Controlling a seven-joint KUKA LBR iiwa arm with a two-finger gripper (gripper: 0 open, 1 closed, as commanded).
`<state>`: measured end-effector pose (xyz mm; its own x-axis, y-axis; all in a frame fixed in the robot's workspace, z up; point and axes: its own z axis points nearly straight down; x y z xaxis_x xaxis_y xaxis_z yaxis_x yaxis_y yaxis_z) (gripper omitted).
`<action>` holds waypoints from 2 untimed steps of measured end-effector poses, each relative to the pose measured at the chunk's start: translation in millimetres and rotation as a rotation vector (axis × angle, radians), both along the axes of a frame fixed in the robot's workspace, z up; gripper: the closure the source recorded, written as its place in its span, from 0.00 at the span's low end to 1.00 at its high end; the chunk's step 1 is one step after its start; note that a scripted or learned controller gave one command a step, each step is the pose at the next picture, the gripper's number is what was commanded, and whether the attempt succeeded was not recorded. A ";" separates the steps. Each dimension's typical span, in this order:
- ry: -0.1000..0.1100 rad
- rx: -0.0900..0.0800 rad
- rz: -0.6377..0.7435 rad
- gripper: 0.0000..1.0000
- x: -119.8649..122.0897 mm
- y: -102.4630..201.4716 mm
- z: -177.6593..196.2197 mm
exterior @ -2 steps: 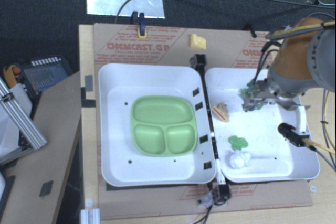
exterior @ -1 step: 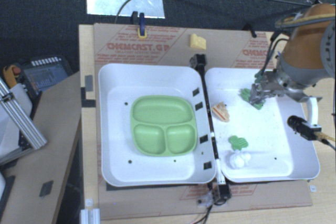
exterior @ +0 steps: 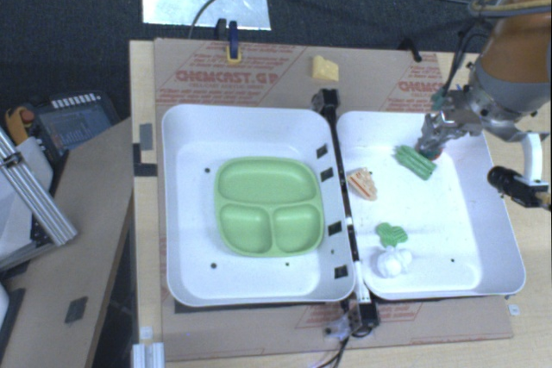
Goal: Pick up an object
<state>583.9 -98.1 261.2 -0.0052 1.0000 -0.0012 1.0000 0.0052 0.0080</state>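
So the grey arm with the orange band (exterior: 517,30) comes in from the right and its two-finger gripper (exterior: 431,145) sits low over the far part of the right shallow white bin (exterior: 483,271), right at the upper end of a green ribbed block (exterior: 415,162). The gripper tip looks like it's touching or just above that block, but honestly I can't tell how wide the claw is, or if it's got hold of anything.

Everything else, relative to the green block: a tan wedge-shaped piece (exterior: 362,184) lies to its left near the bin's wall, and a small green leafy toy (exterior: 392,233) sits nearer the camera, touching a white round lump (exterior: 391,262). The left white bin (exterior: 185,142) holds a light green three-compartment plastic tray (exterior: 267,205).
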 end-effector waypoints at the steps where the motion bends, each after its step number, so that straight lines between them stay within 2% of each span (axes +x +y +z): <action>1: 0.005 0.001 -0.001 1.00 0.8 -0.1 8.2; 2: 0.004 0.002 0.003 1.00 12.9 51.7 8.3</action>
